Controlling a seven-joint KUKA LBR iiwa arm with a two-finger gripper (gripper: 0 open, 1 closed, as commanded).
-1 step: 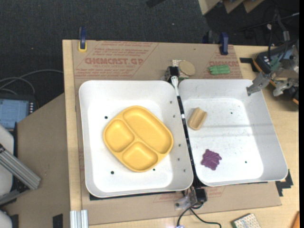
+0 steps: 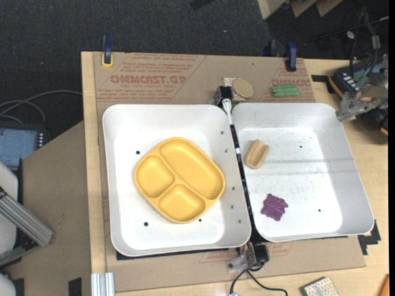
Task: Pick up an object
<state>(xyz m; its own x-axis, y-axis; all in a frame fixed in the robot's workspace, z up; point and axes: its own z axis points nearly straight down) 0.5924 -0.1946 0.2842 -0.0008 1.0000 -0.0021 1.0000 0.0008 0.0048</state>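
Observation:
A tan rounded block (image 2: 255, 153) lies in the right bin (image 2: 345, 165), close to its left wall. A crumpled purple piece (image 2: 274, 206) rests nearer the front of the same bin. The left bin (image 2: 117, 165) holds a yellow divided plate (image 2: 179, 179) with three compartments. My gripper (image 2: 361, 100) appears as grey metal with cables at the right edge of the camera view, just beyond the right bin's far right corner and well apart from both small objects.
On the cardboard behind the bins lie a green object (image 2: 285, 91) and a round tan disc (image 2: 242, 89). Blue clamps (image 2: 107, 49) (image 2: 290, 55) pin the board's back edge. Rails and a blue device stand off the bench to the left.

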